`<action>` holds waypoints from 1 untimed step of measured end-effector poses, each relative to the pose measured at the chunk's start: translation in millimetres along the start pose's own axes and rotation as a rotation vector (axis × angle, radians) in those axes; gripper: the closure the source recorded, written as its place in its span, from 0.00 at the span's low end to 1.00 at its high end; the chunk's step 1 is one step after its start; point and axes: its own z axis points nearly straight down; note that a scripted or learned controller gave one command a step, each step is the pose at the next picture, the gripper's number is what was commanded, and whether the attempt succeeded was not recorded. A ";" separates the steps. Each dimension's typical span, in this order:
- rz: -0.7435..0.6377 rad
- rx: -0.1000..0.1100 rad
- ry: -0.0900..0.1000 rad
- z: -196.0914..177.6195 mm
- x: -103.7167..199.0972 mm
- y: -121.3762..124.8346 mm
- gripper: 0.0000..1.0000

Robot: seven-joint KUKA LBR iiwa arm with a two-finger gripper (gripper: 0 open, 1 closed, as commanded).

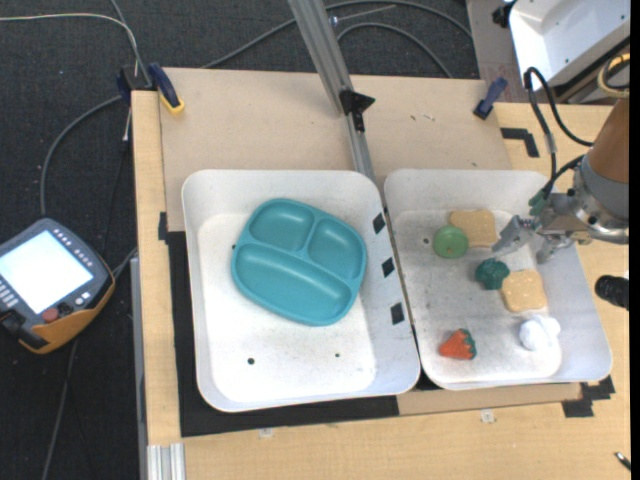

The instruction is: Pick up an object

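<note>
The right bin (575, 363) holds several small objects. A green ball (450, 241) lies beside a tan bread-like piece (474, 226) at the back. A dark teal lump (491, 273) and a tan block (523, 291) sit in the middle. A red strawberry-like toy (457, 344) and a white object (537, 334) lie near the front. My gripper (528, 240) hangs over the bin's right part, just right of the bread piece and above the teal lump. It is open, with nothing between its fingers (509, 234).
The left bin (215, 368) carries a teal divided plate (299, 260). A metal pole (325, 53) slants across the back of the bench. A handheld pendant (45, 283) lies on the floor at the left. Cables run near the arm at the right.
</note>
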 end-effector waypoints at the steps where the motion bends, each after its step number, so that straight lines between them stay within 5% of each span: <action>1: -0.001 0.002 0.001 63.0 4.8 -0.9 0.00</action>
